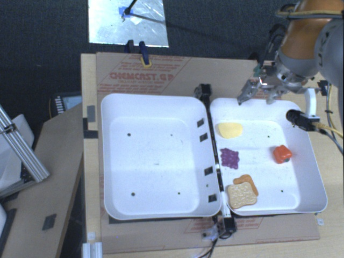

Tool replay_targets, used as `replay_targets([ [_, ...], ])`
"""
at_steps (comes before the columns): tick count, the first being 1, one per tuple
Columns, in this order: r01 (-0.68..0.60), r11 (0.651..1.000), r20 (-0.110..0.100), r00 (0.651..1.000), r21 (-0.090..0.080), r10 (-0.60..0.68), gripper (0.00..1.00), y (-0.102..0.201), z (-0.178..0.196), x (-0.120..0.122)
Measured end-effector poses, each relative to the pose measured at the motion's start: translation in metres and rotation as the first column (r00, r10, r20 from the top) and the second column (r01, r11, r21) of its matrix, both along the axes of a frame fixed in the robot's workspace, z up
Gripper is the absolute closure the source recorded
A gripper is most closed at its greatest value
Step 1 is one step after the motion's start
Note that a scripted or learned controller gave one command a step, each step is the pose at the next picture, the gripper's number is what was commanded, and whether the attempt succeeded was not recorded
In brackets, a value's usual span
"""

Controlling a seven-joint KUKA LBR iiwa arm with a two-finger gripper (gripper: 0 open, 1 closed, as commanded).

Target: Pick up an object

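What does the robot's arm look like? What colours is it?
The arm is grey and rounded, with a shiny orange band above the wrist. At its end sits a metal gripper with dark jaws. Thin dark cables run along the wrist, and a white bracket with a black cylinder hangs beside it.

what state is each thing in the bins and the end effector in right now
end effector: above the far edge of the right bin, nothing between its fingers
yellow piece: lying flat in the right bin, free
purple piece: lying near the divider, free
orange-red piece: resting on the bin floor, free
toast slice: lying flat, overlapping a brown piece
left bin: sitting beside the right bin
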State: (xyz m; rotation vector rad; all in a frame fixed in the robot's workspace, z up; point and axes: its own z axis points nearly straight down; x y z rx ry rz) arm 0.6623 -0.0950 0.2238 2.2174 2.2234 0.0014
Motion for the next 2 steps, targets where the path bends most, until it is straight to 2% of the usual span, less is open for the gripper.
replay_targets([
  [1, -0.006, 1.000, 0.016, 1.000, 0.000, 0.006, 0.00, 0.037, 0.130, 0.009],
  [2, -0.003, 1.000, 0.012, 1.000, 0.000, 0.003, 0.00, 0.050, 0.266, -0.025],
])
